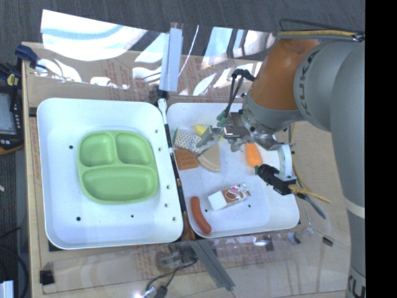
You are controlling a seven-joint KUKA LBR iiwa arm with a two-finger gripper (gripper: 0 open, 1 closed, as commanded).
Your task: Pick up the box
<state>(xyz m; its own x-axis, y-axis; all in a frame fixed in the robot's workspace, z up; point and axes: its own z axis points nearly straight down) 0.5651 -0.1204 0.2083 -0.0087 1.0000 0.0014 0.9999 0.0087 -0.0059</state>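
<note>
Box [229,197] lies flat, untouched, in right bin [282,213], at 5 o'clock from gripper [208,138]. Fingers appear spread, pinching nothing, above bread slice [211,160]. Best approach, judged: travel toward 5 o'clock, straddle box's narrow sides, avoid sausage [200,215] alongside.

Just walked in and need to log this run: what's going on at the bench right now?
A grey KUKA arm reaches in from the right over the right bin, its gripper near the bin's upper left, above a cluster of toy foods. The box it is meant to pick up lies untouched lower in that bin, near a sausage. An orange carrot sits beside the wrist. The left bin holds a green divided plate.
</note>
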